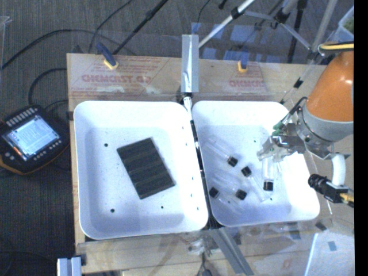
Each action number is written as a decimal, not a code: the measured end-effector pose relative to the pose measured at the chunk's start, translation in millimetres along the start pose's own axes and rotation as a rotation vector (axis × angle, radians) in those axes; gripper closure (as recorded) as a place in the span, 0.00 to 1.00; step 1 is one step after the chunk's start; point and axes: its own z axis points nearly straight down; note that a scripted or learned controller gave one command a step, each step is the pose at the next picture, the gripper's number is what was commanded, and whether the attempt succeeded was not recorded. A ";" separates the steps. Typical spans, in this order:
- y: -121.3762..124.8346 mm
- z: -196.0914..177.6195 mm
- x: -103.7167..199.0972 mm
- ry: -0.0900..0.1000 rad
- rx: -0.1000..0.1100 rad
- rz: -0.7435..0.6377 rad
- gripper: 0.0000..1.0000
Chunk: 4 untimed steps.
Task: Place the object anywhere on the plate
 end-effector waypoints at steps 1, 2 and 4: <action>-16.6 40.2 95.3 -0.001 0.004 0.050 1.00; 22.4 40.2 177.5 -0.001 0.003 -0.024 1.00; 24.5 -9.4 249.6 -0.003 0.002 -0.444 1.00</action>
